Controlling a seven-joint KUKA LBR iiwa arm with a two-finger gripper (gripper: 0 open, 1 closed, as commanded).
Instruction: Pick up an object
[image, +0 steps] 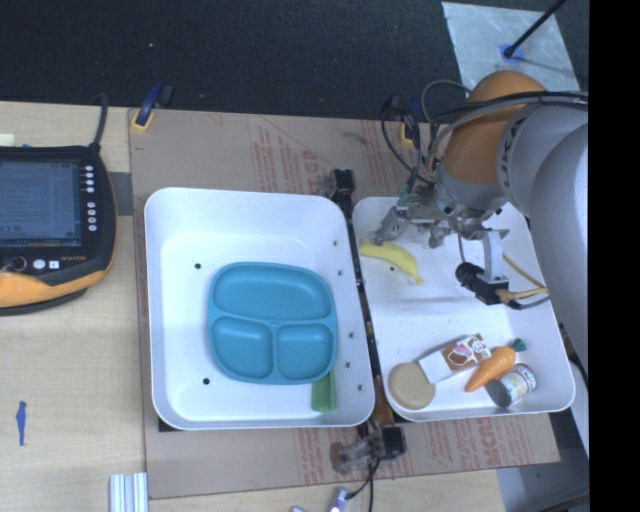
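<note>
gripper: two-finger gripper low at far end of right white bin, just above yellow banana
fingers: state unclear, cannot tell
progress: nothing lifted; grasp and raise left

A single fixed camera looks down at a slant from above the bench, far enough back to take in both white bins: the left bin toward nine o'clock, the right bin toward three o'clock. The arm enters from two o'clock.
</note>
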